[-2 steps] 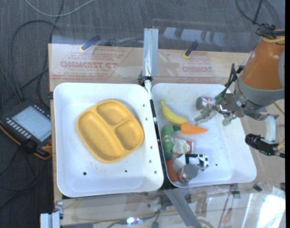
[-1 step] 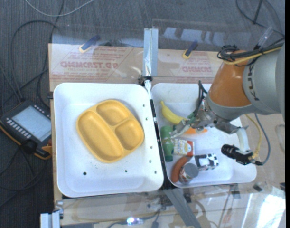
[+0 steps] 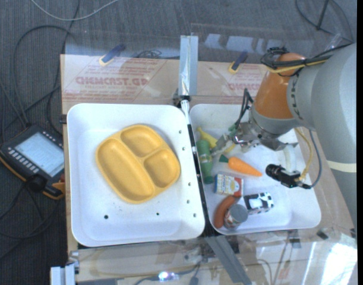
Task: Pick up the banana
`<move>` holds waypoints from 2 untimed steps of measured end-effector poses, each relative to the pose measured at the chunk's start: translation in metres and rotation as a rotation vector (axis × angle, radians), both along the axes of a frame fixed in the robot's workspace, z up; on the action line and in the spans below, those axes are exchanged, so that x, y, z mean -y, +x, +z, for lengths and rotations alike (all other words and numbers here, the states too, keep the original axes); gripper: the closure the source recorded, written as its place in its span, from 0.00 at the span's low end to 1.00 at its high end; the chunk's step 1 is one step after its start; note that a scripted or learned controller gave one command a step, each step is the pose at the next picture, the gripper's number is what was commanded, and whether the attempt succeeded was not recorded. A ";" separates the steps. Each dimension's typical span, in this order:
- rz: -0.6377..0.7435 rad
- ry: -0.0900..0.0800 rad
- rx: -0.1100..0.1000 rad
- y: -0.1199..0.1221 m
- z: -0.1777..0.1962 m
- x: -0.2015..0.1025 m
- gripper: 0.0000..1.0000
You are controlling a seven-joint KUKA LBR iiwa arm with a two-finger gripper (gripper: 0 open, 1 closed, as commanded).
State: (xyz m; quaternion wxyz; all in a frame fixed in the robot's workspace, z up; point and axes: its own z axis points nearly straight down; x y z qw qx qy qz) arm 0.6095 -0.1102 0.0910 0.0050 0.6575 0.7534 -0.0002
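My arm (image 3: 324,94) enters from 3 o'clock, grey, with the orange band (image 3: 275,97) above the wrist, and hangs over the right bin (image 3: 300,215).

The left bin (image 3: 86,218) holds a yellow three-compartment plate (image 3: 138,162), lying near its centre with all three compartments bare.

The right bin holds the small items. The banana (image 3: 206,139) lies at the bin's 10 o'clock corner, close to the divider wall, partly overlapped by a green item (image 3: 206,162) that runs along the wall toward 6 o'clock. A carrot (image 3: 245,167) lies near the bin's centre, tip pointing toward 9 o'clock. A small printed carton (image 3: 228,185) sits just beside the carrot at its 7 o'clock. A black-and-white toy (image 3: 259,202) lies at the carton's 4 o'clock. A red sausage-shaped item (image 3: 221,209) and a grey-capped object (image 3: 234,215) touch at the bin's 7 o'clock edge.

My gripper (image 3: 233,140) is low in the bin, at 3 o'clock of the banana and near it, at 11 o'clock of the carrot. I cannot tell whether my fingers are spread or closed; nothing is visibly between them.
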 end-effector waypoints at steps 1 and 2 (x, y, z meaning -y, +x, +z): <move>0.048 0.002 -0.012 0.058 -0.004 0.002 0.00; 0.049 -0.003 -0.016 0.058 0.004 0.002 1.00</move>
